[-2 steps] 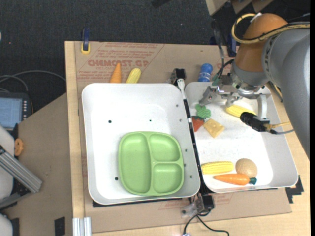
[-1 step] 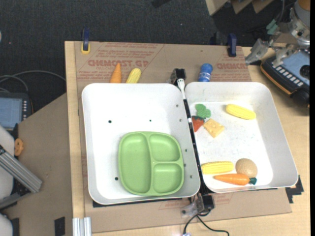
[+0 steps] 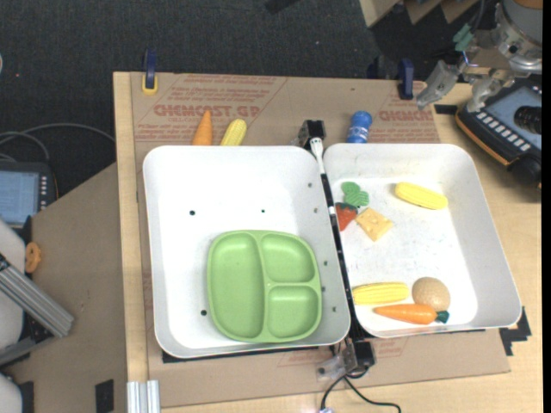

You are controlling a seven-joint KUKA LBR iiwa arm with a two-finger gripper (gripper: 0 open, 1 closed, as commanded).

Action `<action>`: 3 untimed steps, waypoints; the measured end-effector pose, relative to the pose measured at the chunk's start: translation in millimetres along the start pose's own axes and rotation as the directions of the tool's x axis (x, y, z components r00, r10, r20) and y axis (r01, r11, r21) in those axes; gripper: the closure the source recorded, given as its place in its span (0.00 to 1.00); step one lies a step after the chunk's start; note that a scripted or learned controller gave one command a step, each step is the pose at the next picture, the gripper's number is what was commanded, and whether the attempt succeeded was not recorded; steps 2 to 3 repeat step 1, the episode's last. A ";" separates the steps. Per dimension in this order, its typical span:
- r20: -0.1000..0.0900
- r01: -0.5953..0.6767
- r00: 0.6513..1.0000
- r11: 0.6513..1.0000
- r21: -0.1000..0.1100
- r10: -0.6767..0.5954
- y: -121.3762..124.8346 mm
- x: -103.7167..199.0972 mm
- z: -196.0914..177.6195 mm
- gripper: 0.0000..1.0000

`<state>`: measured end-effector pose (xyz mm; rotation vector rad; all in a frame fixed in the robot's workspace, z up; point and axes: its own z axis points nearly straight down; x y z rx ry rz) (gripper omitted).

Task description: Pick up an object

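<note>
In the right bin (image 3: 482, 231) you see a yellow corn cob (image 3: 420, 196), a cheese wedge (image 3: 374, 224), a green-and-red piece (image 3: 349, 205), a second cob (image 3: 380, 293), a carrot (image 3: 407, 314) and a tan ball (image 3: 430, 292).

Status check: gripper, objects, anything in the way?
Gripper up beyond right bin, holding nothing. Toy food in that bin untouched; corn nearest. Nothing in the way.

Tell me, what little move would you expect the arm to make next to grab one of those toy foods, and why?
Probably a swing inward and down toward the right bin. The gripper sits high beyond the bin's far right corner, over no object. The closest toy is the yellow corn near that corner, lying apart from the other pieces, so it looks like the easiest first target.
</note>
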<state>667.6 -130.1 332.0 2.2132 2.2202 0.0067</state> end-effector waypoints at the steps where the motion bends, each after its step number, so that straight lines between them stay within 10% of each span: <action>1: 0.004 -0.007 1.000 1.000 0.000 0.007 -0.9 -60.9 -32.7 0.00; 3: 0.004 -0.007 1.000 1.000 0.000 0.007 -0.9 -60.9 -32.7 0.00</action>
